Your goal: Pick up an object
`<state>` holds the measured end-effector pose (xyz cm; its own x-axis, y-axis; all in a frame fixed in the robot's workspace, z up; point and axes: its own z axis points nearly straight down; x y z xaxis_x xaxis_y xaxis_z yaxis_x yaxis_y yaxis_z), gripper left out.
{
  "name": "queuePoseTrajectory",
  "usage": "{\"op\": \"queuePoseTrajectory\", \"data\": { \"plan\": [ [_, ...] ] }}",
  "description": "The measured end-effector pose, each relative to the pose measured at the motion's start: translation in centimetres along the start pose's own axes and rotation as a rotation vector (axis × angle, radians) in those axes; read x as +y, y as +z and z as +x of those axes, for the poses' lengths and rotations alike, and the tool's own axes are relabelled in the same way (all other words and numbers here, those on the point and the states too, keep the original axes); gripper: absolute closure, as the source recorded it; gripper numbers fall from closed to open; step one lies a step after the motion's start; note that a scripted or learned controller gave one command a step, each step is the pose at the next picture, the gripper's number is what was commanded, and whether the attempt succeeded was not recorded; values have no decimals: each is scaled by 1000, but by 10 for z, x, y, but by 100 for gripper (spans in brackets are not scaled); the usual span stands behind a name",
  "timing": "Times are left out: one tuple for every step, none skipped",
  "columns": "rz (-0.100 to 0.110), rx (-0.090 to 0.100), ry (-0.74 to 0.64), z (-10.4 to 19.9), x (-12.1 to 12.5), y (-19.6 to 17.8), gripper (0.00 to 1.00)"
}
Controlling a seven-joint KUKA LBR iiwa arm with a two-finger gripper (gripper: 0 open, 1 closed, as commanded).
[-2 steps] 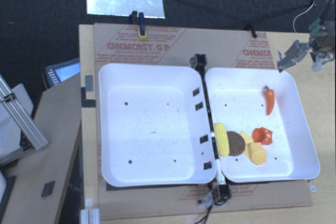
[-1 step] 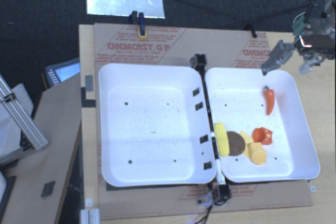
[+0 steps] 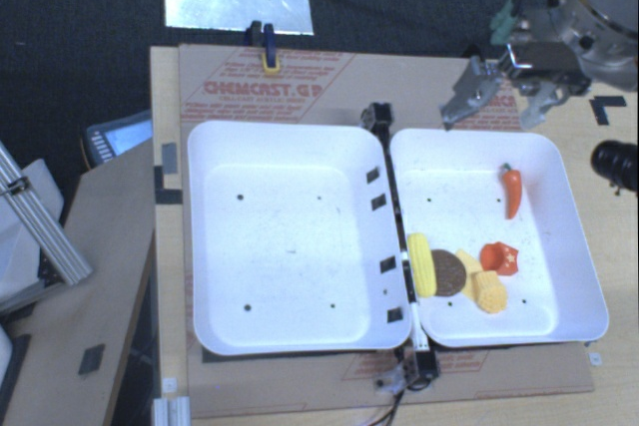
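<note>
Claw is seen spread and holding nothing above the right bin's far rim — the chili near that bin's right wall is judged light, stiff, slick, best pinched mid-body across its width.

The grey arm comes in from the upper right, its orange band showing at the top corner. The gripper hangs above the far rim of the right-hand bin, its two fingers spread apart and pointing down, nothing between them.
</note>
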<state>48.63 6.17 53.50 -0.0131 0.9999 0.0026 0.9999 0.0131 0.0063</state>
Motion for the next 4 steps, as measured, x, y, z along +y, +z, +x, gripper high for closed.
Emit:
{"op": "queuePoseTrajectory", "data": {
  "plan": [
    [4,1,-2,100,1,0,0],
    [5,0,1,178,2,1,0],
    [2,1,7,173,3,-11,100],
    [6,-2,8,172,2,1,100]
  ]
}}
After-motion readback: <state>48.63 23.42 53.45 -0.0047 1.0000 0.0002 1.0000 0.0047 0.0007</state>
